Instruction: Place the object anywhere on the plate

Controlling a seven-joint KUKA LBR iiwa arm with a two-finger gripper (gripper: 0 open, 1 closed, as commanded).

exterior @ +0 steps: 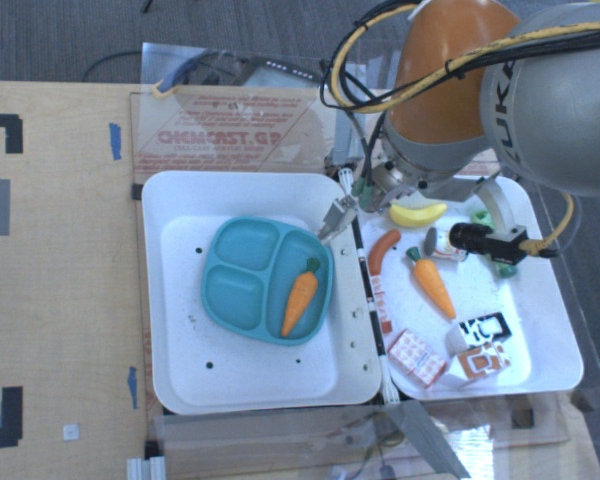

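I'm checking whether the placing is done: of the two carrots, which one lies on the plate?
The carrot in the left bin, lying in the right compartment of the teal plate. The other carrot lies on the right bin's floor, beside the red sausage.

My fingers (338,215) look like dull grey metal; the plate (242,286) at their seven o'clock is smooth matt teal plastic, its carrot (301,300) satiny orange, the bin (180,353) glossy white plastic, the table (55,268) pale matt wood
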